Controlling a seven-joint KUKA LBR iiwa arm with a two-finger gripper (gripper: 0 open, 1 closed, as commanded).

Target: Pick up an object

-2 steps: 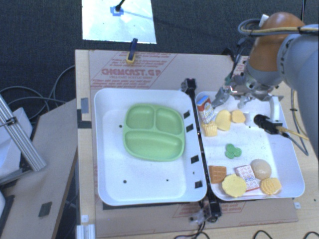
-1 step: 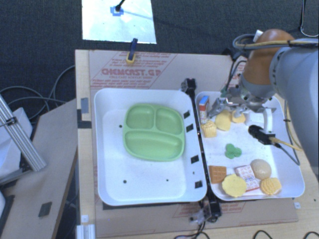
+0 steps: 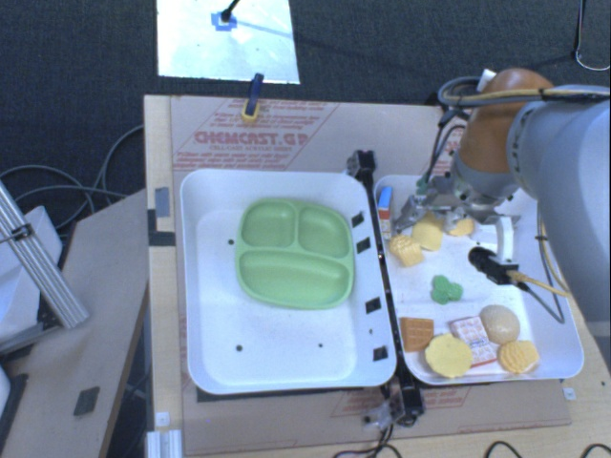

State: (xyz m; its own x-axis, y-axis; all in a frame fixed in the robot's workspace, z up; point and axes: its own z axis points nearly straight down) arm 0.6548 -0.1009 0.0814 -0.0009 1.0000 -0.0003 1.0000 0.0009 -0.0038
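A grey robot arm (image 3: 563, 151) reached in from the right side of the view, its thick body filling the upper right corner. An orange band (image 3: 496, 113) wrapped the arm just above the wrist. The wrist angled downward and to the left, ending in the gripper (image 3: 420, 213), which pointed down.

My arm (image 3: 573, 151) is a chunky grey tube with a rounded orange band (image 3: 496, 113) just above the wrist. Thin cables loop around that band, and a black bit sticks out beside the gripper (image 3: 420, 213).
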